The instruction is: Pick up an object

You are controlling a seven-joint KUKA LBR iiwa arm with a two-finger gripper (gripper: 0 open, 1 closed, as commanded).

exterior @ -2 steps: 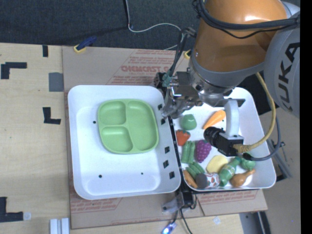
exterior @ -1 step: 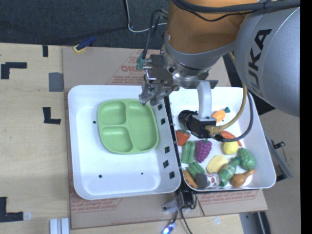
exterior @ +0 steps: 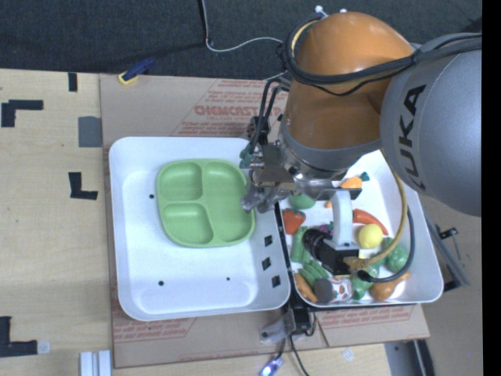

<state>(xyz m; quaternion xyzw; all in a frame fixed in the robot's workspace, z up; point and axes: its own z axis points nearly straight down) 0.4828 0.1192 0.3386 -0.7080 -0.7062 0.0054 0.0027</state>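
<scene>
Two shallow white bins sit side by side, the left bin point(exterior: 196, 284) and the right bin point(exterior: 416, 272) touching along their inner rims; both rest on a brown cardboard sheet point(exterior: 180, 108) with red print point(exterior: 223, 110); the sheet lies on the pale worktop point(exterior: 47, 233), which carries black tape marks point(exterior: 19, 112); a thin white cable point(exterior: 205, 22) crosses the dark cloth point(exterior: 94, 14) behind; a small blue-and-yellow item point(exterior: 137, 70) lies at the worktop's far edge.

A green plate point(exterior: 205, 202) is lying in the left bin point(exterior: 133, 210). The arm point(exterior: 344, 77) is covering toy food point(exterior: 369, 234) in the right bin point(exterior: 427, 287), its hand point(exterior: 262, 188) seemingly beside the plate.
</scene>
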